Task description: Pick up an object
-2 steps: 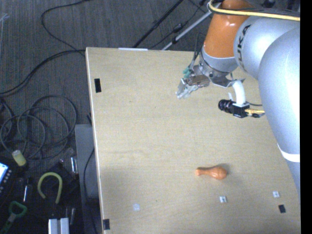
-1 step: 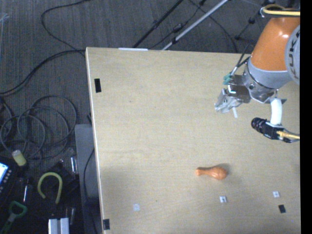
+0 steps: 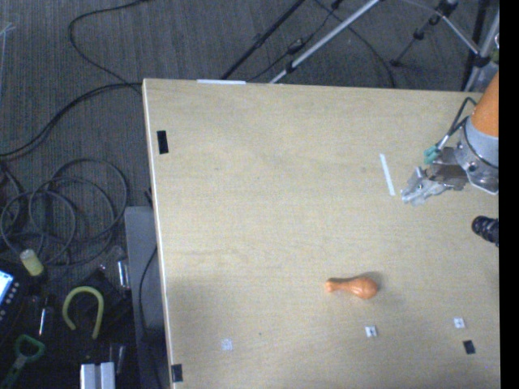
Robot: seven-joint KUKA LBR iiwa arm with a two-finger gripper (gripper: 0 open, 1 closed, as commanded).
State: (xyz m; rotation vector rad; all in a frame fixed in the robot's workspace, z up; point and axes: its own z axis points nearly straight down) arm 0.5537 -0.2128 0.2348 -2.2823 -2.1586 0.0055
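Small tags [image 3: 371, 331] lie at the near right of the bench [image 3: 259, 217], 3 of them: 2 pale and 1 dark. They look like fixed marks, not things to pick.

At the far right the tool [image 3: 415, 191] hangs low over the bench, tilted left and down from the grey wrist and orange band of the arm [image 3: 485, 132]. It is too small and blurred here for me to tell whether it is wide or narrow, and I see nothing in it. Its slant suits a reach in from the right edge.

Just left of the tool lies a thin white stick [image 3: 388, 174], close to its tip but apart from it. It lies flat, which I judge makes it hard to pinch.

Nearer, and well apart from the tool, an orange lump [image 3: 353, 287] lies on its side, with its fat end right and its thin neck left. It is the likeliest thing for the task, and it sits free with bare board all round, so the tool could come down on it from above. Being rounded, it may roll when touched.

A black knob [image 3: 485, 228] sits at the right edge, between tool and lump.

As for containers, the bench shows as 1 flat tan board, with no wall or rim round either thing.

Left of the bench, cables [image 3: 65, 201] coil on the floor.
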